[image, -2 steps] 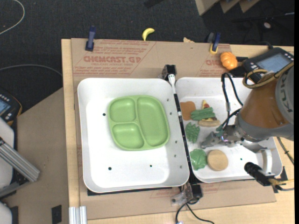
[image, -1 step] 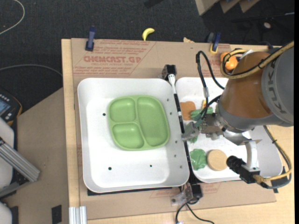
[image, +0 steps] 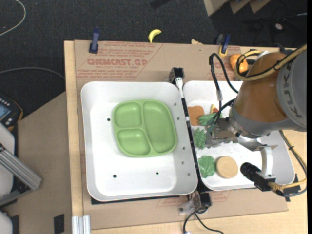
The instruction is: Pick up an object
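Low over the right bin (image: 285, 155), the end effector (image: 210, 136) sits among green leafy toy pieces (image: 200, 137); whether it is spread or pressed together I cannot tell. This looks like the reach-and-grasp step; next it must close on one piece and lift straight up. A tan disc (image: 226, 166) and an orange-brown piece (image: 195, 114) lie nearby. Left of centre, a green divided plate (image: 145, 127) rests in the left bin (image: 97, 169) on the cardboard-covered surface (image: 122, 57), with dark carpet (image: 58, 13) beyond.

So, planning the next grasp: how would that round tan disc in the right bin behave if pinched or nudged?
The tan disc lies flat, so it probably slides rather than rolls. It looks rigid and light, likely toy food. Its low profile may make pinching awkward beside the green leafy piece.
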Robot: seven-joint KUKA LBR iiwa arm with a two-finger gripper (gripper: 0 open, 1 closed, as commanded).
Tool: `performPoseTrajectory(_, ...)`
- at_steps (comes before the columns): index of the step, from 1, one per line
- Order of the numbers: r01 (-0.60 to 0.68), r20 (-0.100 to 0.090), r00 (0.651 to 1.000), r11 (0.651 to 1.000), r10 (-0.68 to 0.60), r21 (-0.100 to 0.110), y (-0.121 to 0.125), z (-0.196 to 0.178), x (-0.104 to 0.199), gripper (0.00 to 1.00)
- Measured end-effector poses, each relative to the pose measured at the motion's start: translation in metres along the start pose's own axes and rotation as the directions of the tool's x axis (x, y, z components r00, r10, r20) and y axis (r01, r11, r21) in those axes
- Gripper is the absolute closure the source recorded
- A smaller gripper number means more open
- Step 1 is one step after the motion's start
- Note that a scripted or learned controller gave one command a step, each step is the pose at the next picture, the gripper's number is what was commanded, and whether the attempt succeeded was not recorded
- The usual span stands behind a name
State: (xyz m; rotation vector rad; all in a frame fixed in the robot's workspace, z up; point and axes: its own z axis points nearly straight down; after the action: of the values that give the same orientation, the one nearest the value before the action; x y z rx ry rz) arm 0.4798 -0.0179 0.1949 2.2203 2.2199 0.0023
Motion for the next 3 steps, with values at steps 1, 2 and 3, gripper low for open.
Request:
performPoseTrajectory(1,0.008,-0.001,1.0,1.0,-0.008,-0.007,0.121,0.011,0.053,1.0)
performPoseTrajectory(2,0.008,-0.005,1.0,1.0,-0.008,-0.004,0.042,-0.087,0.104,1.0)
performPoseTrajectory(3,0.008,-0.006,1.0,1.0,-0.008,-0.009,0.003,-0.181,0.141,1.0)
